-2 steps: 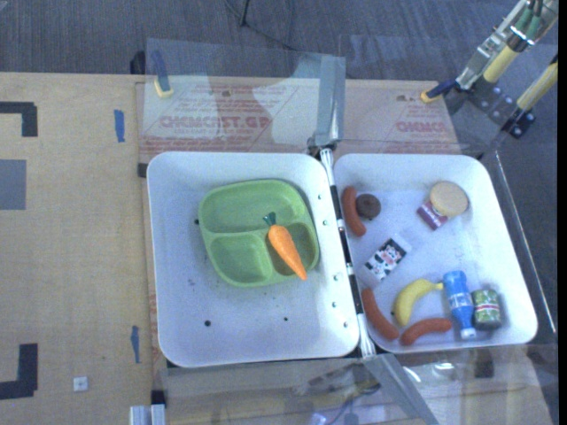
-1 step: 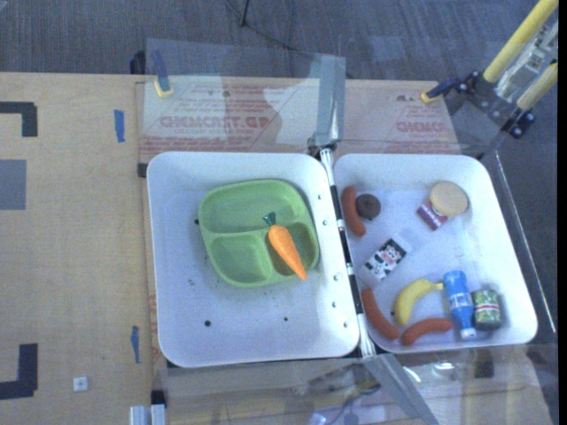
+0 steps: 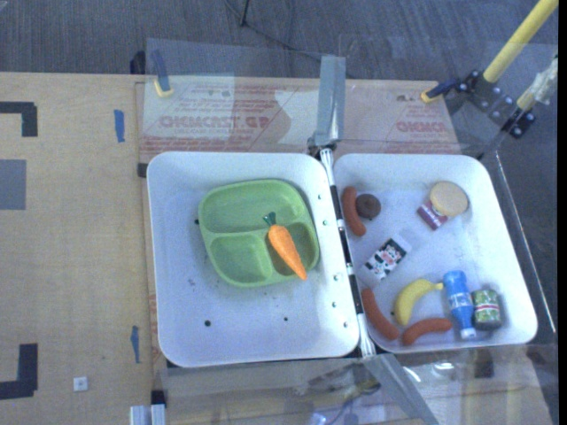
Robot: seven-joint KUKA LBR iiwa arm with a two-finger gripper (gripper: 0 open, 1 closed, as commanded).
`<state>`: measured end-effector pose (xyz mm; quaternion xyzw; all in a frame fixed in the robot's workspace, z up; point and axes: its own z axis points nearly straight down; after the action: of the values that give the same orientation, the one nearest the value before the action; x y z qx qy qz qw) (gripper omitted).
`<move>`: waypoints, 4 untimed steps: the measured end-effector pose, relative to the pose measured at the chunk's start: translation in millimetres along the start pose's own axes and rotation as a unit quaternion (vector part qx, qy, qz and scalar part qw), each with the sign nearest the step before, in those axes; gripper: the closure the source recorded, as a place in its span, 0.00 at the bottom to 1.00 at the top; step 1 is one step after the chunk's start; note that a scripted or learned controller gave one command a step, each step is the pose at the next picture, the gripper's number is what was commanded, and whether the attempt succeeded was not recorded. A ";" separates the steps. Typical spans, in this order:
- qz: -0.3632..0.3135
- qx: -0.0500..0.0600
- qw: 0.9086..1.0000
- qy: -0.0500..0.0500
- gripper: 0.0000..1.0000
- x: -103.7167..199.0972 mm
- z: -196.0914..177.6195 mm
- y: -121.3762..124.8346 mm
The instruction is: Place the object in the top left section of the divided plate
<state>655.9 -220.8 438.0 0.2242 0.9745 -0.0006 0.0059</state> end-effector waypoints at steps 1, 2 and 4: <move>-0.013 -0.001 1.000 0.003 1.00 28.4 -0.1 61.6; -0.113 0.000 0.994 0.000 1.00 2.3 -0.2 -4.2; -0.206 -0.001 0.979 0.000 1.00 -7.8 -0.2 5.6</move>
<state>665.3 -219.3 438.3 0.0190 0.9998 -0.0014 0.0062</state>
